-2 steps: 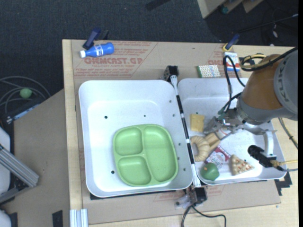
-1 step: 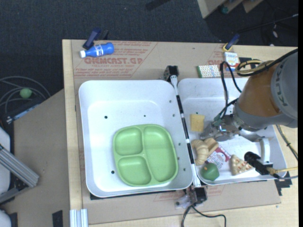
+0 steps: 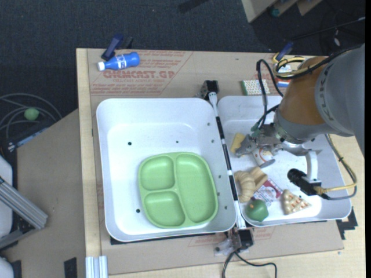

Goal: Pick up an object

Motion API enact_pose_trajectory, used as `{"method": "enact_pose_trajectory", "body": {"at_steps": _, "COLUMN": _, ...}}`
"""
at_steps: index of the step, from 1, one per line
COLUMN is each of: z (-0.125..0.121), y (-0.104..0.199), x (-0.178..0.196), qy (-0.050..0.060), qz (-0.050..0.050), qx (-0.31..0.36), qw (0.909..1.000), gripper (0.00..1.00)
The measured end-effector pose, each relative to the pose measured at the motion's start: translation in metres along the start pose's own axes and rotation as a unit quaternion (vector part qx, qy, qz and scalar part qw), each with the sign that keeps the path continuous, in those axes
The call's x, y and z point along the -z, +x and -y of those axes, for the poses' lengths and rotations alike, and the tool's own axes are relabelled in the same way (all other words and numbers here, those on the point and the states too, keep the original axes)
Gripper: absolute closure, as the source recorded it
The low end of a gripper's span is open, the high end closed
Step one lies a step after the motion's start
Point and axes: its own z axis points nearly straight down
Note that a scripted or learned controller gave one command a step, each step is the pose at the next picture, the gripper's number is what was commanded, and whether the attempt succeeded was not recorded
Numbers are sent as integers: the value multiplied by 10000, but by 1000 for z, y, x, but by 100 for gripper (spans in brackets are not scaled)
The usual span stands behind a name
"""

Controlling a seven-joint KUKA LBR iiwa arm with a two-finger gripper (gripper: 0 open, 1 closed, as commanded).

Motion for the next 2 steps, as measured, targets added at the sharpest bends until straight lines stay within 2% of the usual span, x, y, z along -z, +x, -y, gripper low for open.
{"method": "enact_pose_trajectory", "body": {"at_steps": 1, "z": 0, "y": -1, "x": 10, "qy": -8, "qz": 5, "qx": -6, "qw": 10000, "gripper": 100}}
{"method": "enact_pose_trajectory", "body": {"at_steps": 2, "z": 16, "y": 64, "x": 145, "qy": -8, "qz": -1, "qx": 0, "qw": 10000, "gripper": 100}}
